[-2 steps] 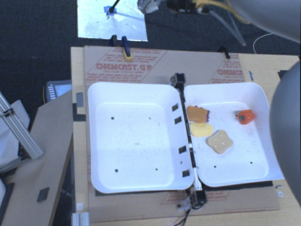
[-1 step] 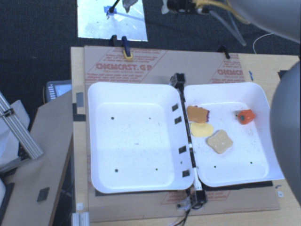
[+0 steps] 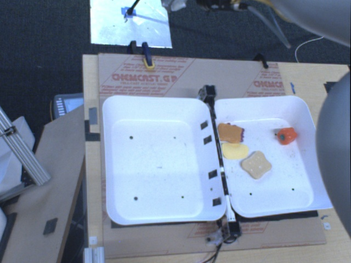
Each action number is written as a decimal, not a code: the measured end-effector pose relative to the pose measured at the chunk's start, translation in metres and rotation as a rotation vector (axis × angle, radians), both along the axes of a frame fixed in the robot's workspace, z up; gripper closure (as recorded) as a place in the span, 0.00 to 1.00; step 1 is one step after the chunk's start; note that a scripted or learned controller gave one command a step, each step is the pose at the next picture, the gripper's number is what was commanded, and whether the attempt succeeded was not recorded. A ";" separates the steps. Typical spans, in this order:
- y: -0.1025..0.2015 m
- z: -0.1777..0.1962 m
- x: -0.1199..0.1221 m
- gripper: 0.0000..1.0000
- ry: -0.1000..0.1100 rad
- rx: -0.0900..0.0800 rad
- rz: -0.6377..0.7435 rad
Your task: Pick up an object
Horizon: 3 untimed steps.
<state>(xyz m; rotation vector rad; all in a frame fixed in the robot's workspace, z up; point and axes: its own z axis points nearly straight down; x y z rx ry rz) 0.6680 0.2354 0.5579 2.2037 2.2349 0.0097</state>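
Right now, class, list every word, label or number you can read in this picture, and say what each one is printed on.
"CHEMCAST GP" in red, on the brown protective sheet behind the left bin.
The same red print repeats on the sheet behind the right bin, cut off and too blurred to read fully.
Faint red print on the sheet's front edge, too blurred to read.
No readable text on the bins or the food pieces in them.

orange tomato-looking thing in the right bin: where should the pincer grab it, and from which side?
Take the orange piece across its rounded body, coming straight down from above. It sits apart from the other items in the right bin, with bare floor on every side for the fingers. It lies near the far wall, so closing left-to-right looks safest.
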 end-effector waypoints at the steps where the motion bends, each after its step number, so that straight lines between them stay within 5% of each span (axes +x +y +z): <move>1: 0.000 0.000 0.000 0.00 0.001 0.000 0.001; 2: 0.000 0.011 0.000 1.00 -0.002 0.001 0.004; 3: 0.000 0.011 0.000 0.00 -0.001 0.000 0.005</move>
